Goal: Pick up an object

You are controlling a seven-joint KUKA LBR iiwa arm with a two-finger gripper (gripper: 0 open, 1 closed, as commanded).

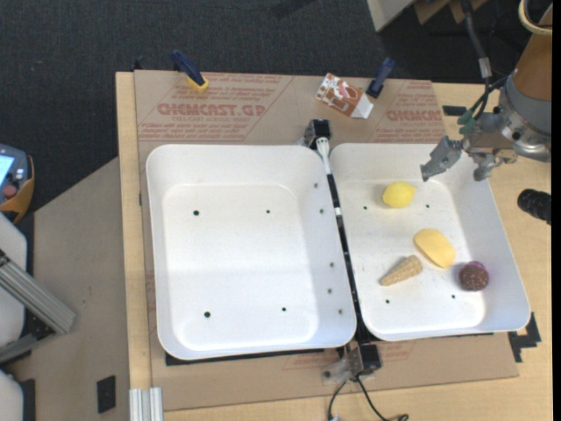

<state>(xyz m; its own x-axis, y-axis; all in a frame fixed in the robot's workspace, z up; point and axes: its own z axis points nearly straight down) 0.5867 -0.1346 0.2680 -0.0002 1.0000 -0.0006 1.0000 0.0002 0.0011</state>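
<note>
Yellow ball at seven o'clock of the gripper, jaws spread and holding nothing: approach step; next, descend over the ball and close.

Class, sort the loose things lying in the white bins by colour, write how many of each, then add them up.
Yellow: 2, the ball and the oval piece.
Tan: 1, the cone.
Dark red: 1, the berry.
Total: 4, all in the right bin.
</note>
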